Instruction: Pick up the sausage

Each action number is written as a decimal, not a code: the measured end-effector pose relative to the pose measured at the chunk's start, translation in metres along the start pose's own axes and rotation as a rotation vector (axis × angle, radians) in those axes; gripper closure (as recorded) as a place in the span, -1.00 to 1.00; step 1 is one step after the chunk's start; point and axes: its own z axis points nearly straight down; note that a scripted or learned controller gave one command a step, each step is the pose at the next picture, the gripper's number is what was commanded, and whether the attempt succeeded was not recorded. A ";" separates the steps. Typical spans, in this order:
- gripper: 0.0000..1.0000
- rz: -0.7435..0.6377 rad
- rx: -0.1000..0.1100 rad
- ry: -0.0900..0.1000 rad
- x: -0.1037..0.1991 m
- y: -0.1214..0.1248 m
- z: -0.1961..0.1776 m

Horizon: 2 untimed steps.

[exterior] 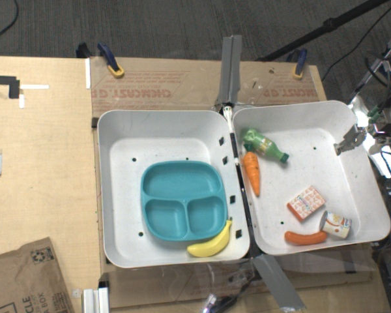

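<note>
Sausage (305,237) lies well apart from end effector (347,141), nearer the bin's front

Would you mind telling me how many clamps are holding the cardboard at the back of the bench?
2: one clamp near the left bin's far-left corner, another clamp behind the right bin.

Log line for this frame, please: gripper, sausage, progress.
gripper: at right bin's right wall, nothing held | sausage: lying at right bin's front, beside small carton | pick: not yet done

Lab: clamped bench (39,175), white bins (111,175)
</note>
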 end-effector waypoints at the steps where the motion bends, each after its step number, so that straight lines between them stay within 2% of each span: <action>1: -1.00 0.054 -0.023 0.002 0.002 -0.038 0.137; 2: -1.00 0.098 0.001 0.001 0.087 -0.069 0.105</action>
